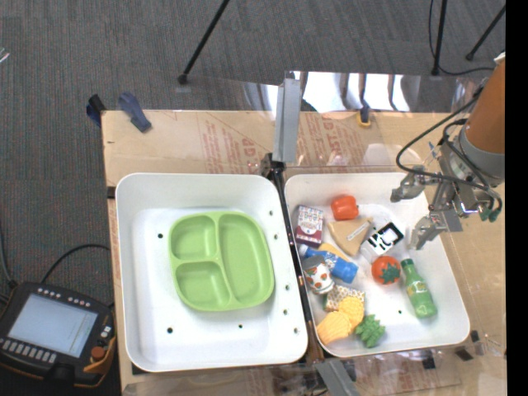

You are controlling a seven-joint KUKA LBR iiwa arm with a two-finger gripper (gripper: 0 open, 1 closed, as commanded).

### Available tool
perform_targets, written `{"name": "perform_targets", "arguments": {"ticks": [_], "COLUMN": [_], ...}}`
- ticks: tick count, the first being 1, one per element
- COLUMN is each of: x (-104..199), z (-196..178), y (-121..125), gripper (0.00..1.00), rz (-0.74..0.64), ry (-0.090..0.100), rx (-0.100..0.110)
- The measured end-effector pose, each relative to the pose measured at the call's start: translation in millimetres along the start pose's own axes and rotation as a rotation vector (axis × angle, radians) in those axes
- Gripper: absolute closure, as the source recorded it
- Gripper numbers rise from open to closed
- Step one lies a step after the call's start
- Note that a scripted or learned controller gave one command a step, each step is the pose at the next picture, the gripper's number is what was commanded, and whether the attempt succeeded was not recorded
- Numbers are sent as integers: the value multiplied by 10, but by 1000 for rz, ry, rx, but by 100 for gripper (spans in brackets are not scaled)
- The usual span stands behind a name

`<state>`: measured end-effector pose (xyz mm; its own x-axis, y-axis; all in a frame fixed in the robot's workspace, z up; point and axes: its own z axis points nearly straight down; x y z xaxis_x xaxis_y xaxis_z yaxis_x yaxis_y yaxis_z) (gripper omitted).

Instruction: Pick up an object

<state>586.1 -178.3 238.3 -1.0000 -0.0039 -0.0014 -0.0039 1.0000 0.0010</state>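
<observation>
Jaws (421, 213) hang spread apart over the right bin (458, 304), two fingers splayed, nothing between them, touching nothing that I can tell. They sit at the upper right of that bin, above bare white floor, arm coming in from the right with cables looped round the wrist.

Nearest things: black-and-white card (384, 238) just left of the lower finger, red tomato (385, 270) below it, green bottle (419, 288) lying beside the tomato, neck pointing up toward the jaws. None of these sits directly under the fingers.

Right bin holds all the pickable clutter, mostly crowded to its left half: red pepper (345, 207) near the top, small red-and-white carton (309, 225) against the left wall, tan cheese wedge (350, 237) touching the card, blue can (332, 264) lying on its side, a round white-and-brown piece (319, 279) just below it, a waffle-like square (345, 297), yellow corn piece (338, 322), green spiky thing (371, 332) at the bottom.

Left bin (132, 221) holds a light green divided plate (221, 260), three compartments, nothing in them.

Both bins sit side by side on the desk (198, 143). A teach pendant (54, 332) lies on the floor at lower left.
</observation>
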Motion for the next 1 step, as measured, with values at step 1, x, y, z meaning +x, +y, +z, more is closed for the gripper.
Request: {"name": "perform_targets", "arguments": {"ticks": [1], "x": [739], "z": [1055], "y": [498], "gripper": [0], "rz": [-41], "ry": [12], "rx": [-3]}}
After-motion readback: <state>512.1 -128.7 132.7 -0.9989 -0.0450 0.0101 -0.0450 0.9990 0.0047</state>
